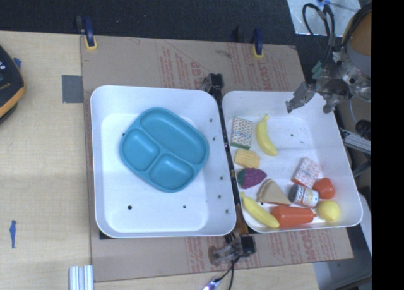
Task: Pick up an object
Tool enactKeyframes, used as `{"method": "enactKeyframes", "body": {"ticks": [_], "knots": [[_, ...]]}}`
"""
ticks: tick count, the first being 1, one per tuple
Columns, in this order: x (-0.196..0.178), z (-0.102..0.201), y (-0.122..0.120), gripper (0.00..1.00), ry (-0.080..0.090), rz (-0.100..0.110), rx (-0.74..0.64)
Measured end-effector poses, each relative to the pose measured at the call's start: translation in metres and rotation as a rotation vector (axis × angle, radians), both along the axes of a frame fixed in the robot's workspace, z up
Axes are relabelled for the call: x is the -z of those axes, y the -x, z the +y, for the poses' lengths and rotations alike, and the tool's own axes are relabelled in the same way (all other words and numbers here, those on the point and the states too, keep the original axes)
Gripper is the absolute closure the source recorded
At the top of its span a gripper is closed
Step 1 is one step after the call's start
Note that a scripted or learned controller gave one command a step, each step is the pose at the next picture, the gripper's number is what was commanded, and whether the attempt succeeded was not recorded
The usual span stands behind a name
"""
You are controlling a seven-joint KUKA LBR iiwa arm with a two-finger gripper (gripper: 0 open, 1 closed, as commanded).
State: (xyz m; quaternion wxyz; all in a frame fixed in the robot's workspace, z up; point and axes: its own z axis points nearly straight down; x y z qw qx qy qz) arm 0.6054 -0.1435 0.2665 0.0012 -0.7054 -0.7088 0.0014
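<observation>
2 shallow white bins sit side by side on a cardboard sheet (189,67), meeting at a central seam. The left bin (107,175) carries 1 blue divided plate (164,148), with bare floor along its lower and left walls. The right bin (297,140) has open floor across its upper and middle part; the objects crowd its left wall and lower right corner. Count: 2 bananas, 1 upright near the top left (266,136) and 1 along the lower edge (259,211); 1 patterned packet (242,132); 1 corn cob (246,157); 1 bunch of purple grapes (251,177); 1 wedge (273,192); 1 carrot-like orange piece (293,216); 1 small bottle (305,195); 1 pink box (307,170); 1 red tomato (324,188); 1 lemon (329,210). The gripper (312,100) hangs over the right bin's upper right rim, fingers spread, nothing between them, well apart from every object.
</observation>
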Motion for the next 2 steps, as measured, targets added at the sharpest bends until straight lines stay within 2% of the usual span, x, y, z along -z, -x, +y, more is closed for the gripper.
{"method": "enactKeyframes", "body": {"ticks": [1, 2], "knots": [[0.107, 0.031, -0.05, 0.0, 0.0, 0.002, 0.0], [0.17, 0.049, -0.049, 0.0, 0.002, -0.007, 0.0]]}}
